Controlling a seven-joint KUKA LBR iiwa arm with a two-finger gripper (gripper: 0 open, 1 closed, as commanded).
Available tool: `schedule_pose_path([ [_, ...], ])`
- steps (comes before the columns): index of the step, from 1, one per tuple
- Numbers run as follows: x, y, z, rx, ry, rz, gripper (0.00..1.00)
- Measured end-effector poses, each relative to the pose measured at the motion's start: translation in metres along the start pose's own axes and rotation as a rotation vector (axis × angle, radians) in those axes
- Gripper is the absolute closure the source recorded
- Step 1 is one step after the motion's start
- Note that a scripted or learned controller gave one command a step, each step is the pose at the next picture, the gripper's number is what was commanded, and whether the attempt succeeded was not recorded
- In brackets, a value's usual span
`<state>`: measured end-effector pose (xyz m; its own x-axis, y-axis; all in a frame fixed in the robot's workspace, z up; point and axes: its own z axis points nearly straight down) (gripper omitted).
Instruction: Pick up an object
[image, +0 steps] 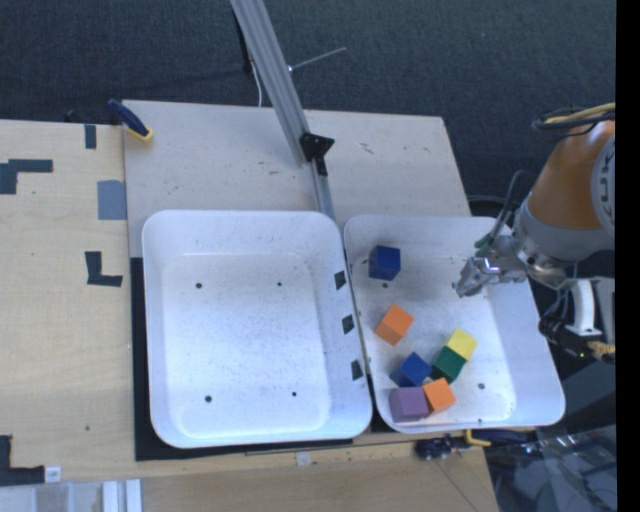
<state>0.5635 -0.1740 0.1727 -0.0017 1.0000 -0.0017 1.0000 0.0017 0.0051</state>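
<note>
**A:** What is laid out on the surface (60, 300)?

**B:** Two shallow white bins sit side by side on a pale wooden top. The left bin (160, 330) has a speckled floor. The right bin (520, 400) holds seven small blocks.

**A:** Where are the blocks?

**B:** A dark blue block (384, 262) sits alone near the bin's far left corner. An orange block (394, 324) lies closer to the middle, by the left wall. The rest bunch toward the near edge: a yellow block (461, 345) touching a green block (449, 364), a second blue block (411, 369), a purple block (408, 403) and a second orange block (438, 396) just beside it.

**A:** And the arm?

**B:** It comes in from the right, grey with an orange band. Its jaws (471, 284) hang over the right half of the right bin, toward the far edge, well apart from every block. Nothing shows between them. How wide they stand, I cannot tell; they are too small and blurred.

**A:** Anything else?

**B:** A slanted metal rail (281, 85) crosses the far edge of the surface, and a blue-and-yellow tool (130, 118) lies at the far left.
</note>
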Motion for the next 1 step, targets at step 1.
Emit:
schedule_pose_path([
  [1, 0.0000, 0.0014, -0.0450, 0.001, 0.000, 0.000, 1.00],
])
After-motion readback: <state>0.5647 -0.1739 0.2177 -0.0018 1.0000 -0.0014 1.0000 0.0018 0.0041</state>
